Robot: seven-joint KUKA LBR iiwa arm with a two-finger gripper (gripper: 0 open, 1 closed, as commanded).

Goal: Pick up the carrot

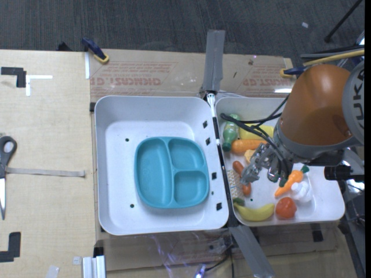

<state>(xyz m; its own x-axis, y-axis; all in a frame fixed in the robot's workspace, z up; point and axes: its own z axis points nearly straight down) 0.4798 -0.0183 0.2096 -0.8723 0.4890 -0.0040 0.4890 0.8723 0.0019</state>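
Bright, even overhead light is falling across the counter [46,126], leaving both white bins close to washed out. The left bin [110,213] is showing only a faint grey shadow along its inner walls, while the blue tray [172,172] is casting almost none. A soft sheen is glowing on the arm's orange band [319,106], which is throwing a darker shade over the right bin [330,210] beneath it. Clear tape [139,77] at the back is catching a pale glare. Focus is holding fairly sharp at centre, with the hand [261,167] looking slightly smeared. The dark floor [174,10] is sitting dim and grainy.
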